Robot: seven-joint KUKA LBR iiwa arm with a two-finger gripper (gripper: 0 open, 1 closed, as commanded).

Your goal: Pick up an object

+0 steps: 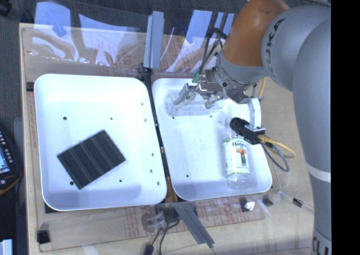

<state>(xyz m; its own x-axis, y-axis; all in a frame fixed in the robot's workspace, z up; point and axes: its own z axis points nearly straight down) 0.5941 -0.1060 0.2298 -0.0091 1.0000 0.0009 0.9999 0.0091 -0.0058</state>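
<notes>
A clear plastic bottle with a green and orange label lies in the right bin, near its right wall. A flat black ribbed panel rests at an angle in the left bin. My gripper hangs over the far end of the right bin, up and to the left of the bottle and apart from it. Its two metal fingers are spread open with nothing between them.
The grey arm with its orange band covers the far right corner of the right bin. A black fitting with a yellow cable sits just above the bottle's top. A dividing rail runs between the bins.
</notes>
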